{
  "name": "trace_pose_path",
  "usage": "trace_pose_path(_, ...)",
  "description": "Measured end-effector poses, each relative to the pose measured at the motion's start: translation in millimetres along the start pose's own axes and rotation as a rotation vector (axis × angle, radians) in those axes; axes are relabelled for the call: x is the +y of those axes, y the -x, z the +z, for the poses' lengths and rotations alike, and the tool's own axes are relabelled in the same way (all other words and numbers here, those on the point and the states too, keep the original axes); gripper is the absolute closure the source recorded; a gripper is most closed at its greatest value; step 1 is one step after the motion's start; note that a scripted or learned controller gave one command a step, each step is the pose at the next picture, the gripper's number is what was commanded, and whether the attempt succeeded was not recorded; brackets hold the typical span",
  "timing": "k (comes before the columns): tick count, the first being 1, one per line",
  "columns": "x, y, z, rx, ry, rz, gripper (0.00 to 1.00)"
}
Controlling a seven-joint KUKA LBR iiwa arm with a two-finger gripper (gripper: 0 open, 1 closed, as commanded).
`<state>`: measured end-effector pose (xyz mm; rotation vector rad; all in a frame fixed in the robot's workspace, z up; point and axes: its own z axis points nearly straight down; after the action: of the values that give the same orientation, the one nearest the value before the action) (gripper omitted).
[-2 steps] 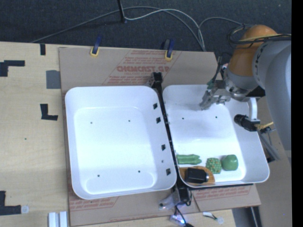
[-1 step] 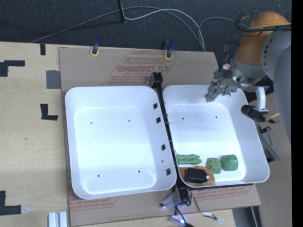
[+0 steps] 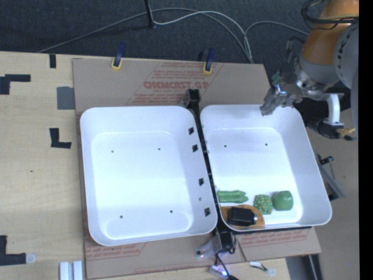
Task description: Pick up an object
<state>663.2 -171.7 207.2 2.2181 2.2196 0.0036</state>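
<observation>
Two shallow white bins are shown side by side on a sheet of cardboard (image 3: 175, 80) laid over the table (image 3: 35, 174). The left bin (image 3: 140, 177) and the right bin (image 3: 262, 156) are joined along their shared edge by a row of black clips (image 3: 200, 156). The cardboard is held at its far edge by two clamps with yellow jaws (image 3: 118, 59).

The objects are gathered in the near part of the right bin. A long green piece (image 3: 232, 196) is seen lying crosswise, just to the left of a knobbly green object (image 3: 263, 203), beside which a smooth round green object (image 3: 282, 200) is placed. A black item (image 3: 241, 216) rests on an orange-brown one (image 3: 256, 219) in the near corner, close to the bin's rim.

The arm (image 3: 326, 45) is seen entering from the right, its orange band visible above the wrist. The end effector (image 3: 273, 102) is positioned over the far right corner of the right bin, well apart from the objects. Nothing is seen between its fingers; how far apart they stand cannot be told at this size. Cables (image 3: 192, 17) are run across the dark floor beyond the table.
</observation>
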Motion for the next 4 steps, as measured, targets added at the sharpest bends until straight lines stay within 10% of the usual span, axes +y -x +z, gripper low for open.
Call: trace_pose_path(4,-73.8,-208.3,-16.7,0.002,-0.004,-0.005,1.0)
